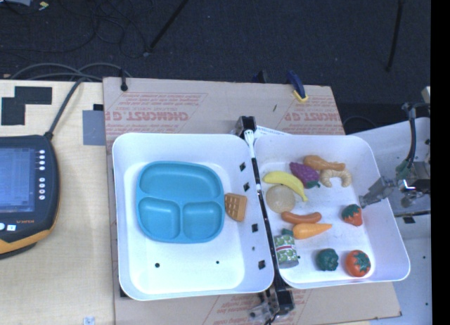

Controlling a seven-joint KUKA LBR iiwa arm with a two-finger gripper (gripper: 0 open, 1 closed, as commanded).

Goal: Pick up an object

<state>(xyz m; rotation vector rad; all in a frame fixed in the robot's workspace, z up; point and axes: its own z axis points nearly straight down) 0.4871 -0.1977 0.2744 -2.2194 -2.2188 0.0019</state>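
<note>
Picking well here means choosing a piece that lies apart from its neighbours, such as the strawberry (352, 214) at about three o'clock in the right bin (383, 176), and coming straight down over it. The gripper (376, 193) hangs at that bin's three o'clock rim, just beside the strawberry; whether it is wide or narrow I cannot tell, and nothing sits in it. The right bin also holds a banana (285, 181), grapes (304, 171), a carrot (311, 230), a tomato (358, 263), broccoli (326, 259) and a small can (286, 250). The left bin (133, 267) holds a blue tray (179, 200), with a waffle piece (235, 206) at its three o'clock.
</note>
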